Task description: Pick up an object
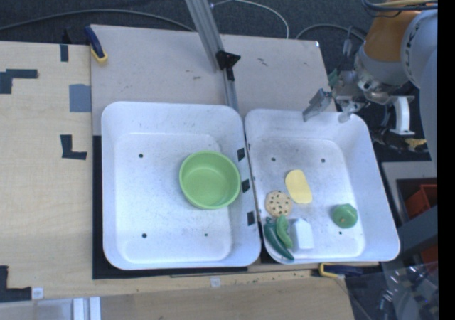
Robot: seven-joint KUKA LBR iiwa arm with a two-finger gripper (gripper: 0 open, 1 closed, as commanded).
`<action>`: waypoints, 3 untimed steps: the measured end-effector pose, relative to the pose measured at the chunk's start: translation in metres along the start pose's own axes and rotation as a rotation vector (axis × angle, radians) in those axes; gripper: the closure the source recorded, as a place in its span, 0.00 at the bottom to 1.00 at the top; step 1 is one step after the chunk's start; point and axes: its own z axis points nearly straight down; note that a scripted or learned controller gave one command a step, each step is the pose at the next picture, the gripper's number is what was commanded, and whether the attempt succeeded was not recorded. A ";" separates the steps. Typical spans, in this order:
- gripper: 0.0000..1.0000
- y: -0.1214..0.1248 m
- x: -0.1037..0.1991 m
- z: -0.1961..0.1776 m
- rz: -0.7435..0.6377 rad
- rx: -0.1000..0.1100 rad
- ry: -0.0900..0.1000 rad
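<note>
Nearest the camera, at the front rim of the right bin (380,240), lies a tight cluster: a green curved item (281,233) against a small white block (303,233), with a round speckled cookie (278,203) just behind them. A yellow oblong piece (298,186) sits just beside the cookie, and a small green round object (345,215) rests apart toward the bin's right wall. In the left bin (124,126) a green bowl (209,179) stands upright near the divider.

Risk assessment: the front cluster is crowded, so a descent there is likely to strike two items at once or pinch one against the rim and push it away. The yellow piece looks low and smooth and may slip. The green round object could roll from a glancing contact.

At the far edge, the gripper (328,107) hangs over the back rim of the right bin with its two fingers spread apart and nothing between them. Every candidate object lies well apart from it, nearer the camera; the yellow piece is the closest, the green round object next.
</note>
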 end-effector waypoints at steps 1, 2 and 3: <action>0.00 0.000 0.000 0.000 0.001 0.001 -0.001; 0.00 0.002 0.010 0.053 0.001 0.005 0.002; 0.00 0.001 0.012 0.107 0.000 0.004 0.000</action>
